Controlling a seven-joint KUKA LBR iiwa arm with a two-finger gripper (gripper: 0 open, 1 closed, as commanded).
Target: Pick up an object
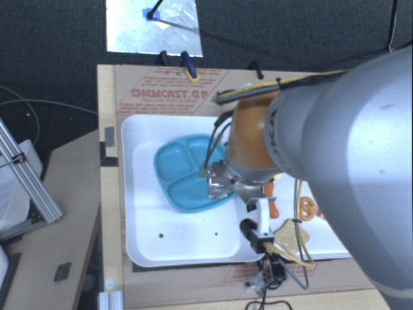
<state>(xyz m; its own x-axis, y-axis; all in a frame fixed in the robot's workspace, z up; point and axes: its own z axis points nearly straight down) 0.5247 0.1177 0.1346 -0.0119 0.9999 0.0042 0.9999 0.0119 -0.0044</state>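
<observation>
Over the left bin (139, 192), a little toward 3 o'clock from its middle, the grey arm (348, 147) comes down with its orange band (248, 137) facing me. The tool (218, 185) sits at the arm's lower end. From where I stand the wrist hides most of it, so I cannot tell how far open it is or whether it has hold of anything.

It hangs right at the 4 o'clock rim of the blue plate (184, 173). The plate is divided into compartments and lies in the half of the bin toward 12 o'clock. Whether the metal touches the rim I cannot make out.

Toward 3 o'clock, a strip of the right bin (326, 237) shows under the arm. An orange stick (271, 199) lies near the wall the two bins share. An orange pretzel (306, 208) lies just beside it, further toward 3 o'clock. A tan piece (290, 236) lies near them at 6 o'clock.

Both bins rest on a brown sheet (171, 92) with red lettering. At its 12 o'clock edge a blue clamp (189, 64) grips it. Beyond the clamp, a shiny sheet (151, 18) lies on the dark floor.
</observation>
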